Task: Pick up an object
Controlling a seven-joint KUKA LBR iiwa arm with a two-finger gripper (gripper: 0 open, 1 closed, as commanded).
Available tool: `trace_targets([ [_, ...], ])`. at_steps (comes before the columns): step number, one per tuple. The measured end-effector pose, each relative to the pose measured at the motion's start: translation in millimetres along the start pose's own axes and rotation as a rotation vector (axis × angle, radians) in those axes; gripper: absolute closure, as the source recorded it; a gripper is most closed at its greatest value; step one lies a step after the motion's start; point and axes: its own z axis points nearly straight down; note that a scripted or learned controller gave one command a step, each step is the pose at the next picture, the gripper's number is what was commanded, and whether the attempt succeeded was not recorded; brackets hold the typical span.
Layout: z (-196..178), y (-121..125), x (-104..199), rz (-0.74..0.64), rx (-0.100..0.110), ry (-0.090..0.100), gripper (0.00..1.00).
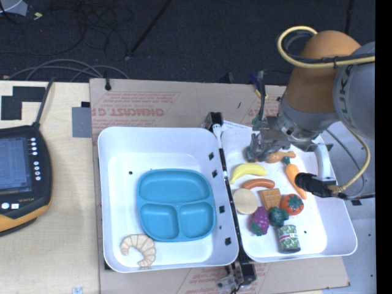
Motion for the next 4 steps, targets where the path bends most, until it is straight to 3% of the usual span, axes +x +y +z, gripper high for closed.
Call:
trace_targets([
  [1,53.4,47.5,-23.4,-0.001,-0.002,-0.002,1.0],
  [2,-20.1,22.1,22.3,-0.007,-0.009,0.001,1.0],
  [4,-34.3,21.8,19.2,-0.007,0.002,0.0,1.0],
])
